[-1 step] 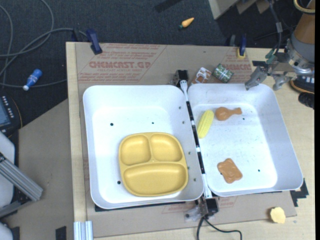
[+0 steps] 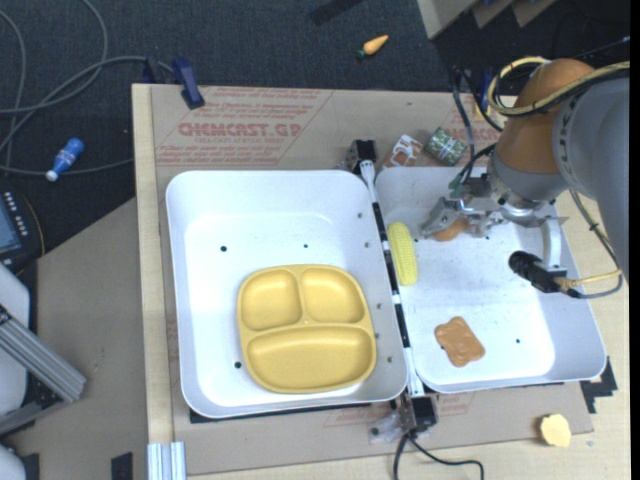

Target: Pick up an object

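Note:
My gripper (image 2: 452,215) hangs low over the far left part of the right bin (image 2: 520,368). A small orange-brown object (image 2: 447,232) lies right under it, partly covered by the gripper; whether the gripper holds it is unclear. A yellow corn cob (image 2: 402,251) lies along the right bin's left wall, just left of the gripper. A brown toast-like piece (image 2: 459,340) rests nearer the front of the same bin. A yellow divided plate (image 2: 304,328) sits in the left bin (image 2: 200,228).
The grey arm with its orange band (image 2: 545,98) comes in from the right over the right bin's far corner, trailing cables. A green can (image 2: 447,146) and a small packet (image 2: 405,150) lie behind the bins. A yellow piece (image 2: 553,429) sits at the bench's front right.

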Controlling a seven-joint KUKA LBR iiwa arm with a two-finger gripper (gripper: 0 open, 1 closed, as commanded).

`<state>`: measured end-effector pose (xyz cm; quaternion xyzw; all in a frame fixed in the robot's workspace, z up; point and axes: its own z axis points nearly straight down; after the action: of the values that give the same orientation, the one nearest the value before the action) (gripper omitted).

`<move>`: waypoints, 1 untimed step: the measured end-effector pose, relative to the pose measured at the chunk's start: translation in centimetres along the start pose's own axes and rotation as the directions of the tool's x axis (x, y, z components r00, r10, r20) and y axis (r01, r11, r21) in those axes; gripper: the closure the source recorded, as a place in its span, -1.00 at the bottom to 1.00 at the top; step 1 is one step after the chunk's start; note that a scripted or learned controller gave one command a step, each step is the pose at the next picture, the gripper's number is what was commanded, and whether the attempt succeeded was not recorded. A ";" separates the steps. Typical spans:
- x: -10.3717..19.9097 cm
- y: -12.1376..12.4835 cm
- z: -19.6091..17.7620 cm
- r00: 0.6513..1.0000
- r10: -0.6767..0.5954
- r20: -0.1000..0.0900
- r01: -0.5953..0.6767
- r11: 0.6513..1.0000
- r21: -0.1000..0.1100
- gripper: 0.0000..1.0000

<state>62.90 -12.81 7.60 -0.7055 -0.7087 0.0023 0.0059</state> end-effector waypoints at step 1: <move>1.0 3.4 -0.8 1.000 0.005 0.005 -0.005 1.000 0.002 -1.00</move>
<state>66.31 -11.80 8.33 -0.7072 -0.7070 0.0047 0.0050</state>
